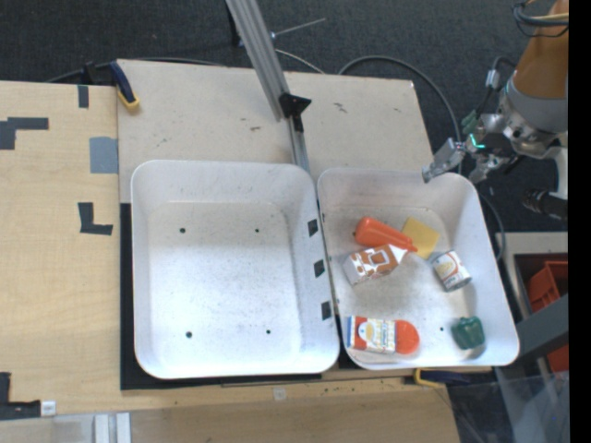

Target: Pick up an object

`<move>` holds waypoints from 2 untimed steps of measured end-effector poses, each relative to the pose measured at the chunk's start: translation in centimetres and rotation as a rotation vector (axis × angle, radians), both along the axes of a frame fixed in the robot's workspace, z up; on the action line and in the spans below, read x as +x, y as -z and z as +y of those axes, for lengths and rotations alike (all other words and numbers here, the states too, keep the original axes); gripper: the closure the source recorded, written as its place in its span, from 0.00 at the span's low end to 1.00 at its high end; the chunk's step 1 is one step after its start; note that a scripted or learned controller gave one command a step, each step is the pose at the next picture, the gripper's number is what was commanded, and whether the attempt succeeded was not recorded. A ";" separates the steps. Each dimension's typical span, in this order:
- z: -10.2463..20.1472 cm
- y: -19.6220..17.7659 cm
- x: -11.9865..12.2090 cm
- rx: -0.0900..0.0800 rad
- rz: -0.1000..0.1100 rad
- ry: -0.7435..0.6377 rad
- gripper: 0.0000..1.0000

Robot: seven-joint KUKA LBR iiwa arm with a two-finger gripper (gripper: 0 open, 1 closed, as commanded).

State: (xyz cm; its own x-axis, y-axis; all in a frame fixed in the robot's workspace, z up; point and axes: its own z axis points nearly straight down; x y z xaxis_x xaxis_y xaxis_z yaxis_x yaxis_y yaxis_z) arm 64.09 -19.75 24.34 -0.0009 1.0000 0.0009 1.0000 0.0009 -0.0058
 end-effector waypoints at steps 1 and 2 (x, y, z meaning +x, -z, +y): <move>0.0 -0.3 0.1 -0.002 -0.005 -0.002 0.00; -0.7 5.5 0.5 -0.001 0.001 0.000 0.00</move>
State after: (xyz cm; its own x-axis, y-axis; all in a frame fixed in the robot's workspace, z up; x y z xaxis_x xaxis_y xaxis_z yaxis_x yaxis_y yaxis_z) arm 64.56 -20.47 18.80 -0.0011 1.0000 -0.0003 1.0000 0.0011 -0.0067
